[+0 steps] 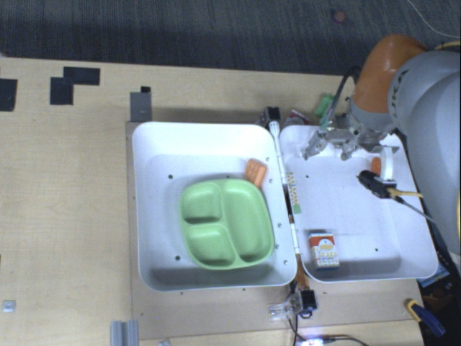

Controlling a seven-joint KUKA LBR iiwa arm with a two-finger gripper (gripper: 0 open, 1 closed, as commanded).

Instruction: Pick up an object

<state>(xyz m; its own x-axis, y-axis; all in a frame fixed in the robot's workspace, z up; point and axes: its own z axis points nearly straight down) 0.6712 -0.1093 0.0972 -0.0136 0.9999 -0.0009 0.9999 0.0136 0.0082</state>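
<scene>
Left bin (155, 193): green divided plate (225, 222), orange block (255, 171) beside it. Right bin (410, 254): small box (325, 250); gripper (329, 147) above far end.

So the arm (425, 121) comes in from the right — big grey body, with the orange band (378, 71) sitting just above the wrist. The gripper (330, 150) hangs at the far end of it, pointing left and down, its two metal fingers (314, 148) spread apart — nothing between them.
</scene>
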